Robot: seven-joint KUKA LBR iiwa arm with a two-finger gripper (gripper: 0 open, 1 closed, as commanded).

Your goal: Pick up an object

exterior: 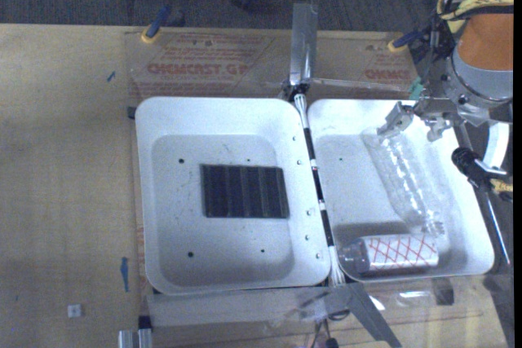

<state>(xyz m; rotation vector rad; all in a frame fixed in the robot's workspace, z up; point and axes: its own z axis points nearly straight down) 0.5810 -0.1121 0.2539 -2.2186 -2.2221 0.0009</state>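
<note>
- Bottle, clear plastic, lies on its side in the right bin, running at a slant from the bin's upper middle down toward its lower right
- Its upper end lies just under the pincer; its narrow end points toward the bin's lower right corner
- Can, with a red-and-white lattice pattern, lies on its side along the near wall of the same bin, just below the bottle's lower end
- Pincer hangs over the upper right part of the right bin, at the bottle's upper end; one finger spreads left and the other right, so it stands open, with nothing seen between them
- Arm reaches in from the right, its orange band above the grey wrist
- Left bin holds a dark ribbed flat block near its middle
- Both bins sit side by side, touching, on the desk
</note>
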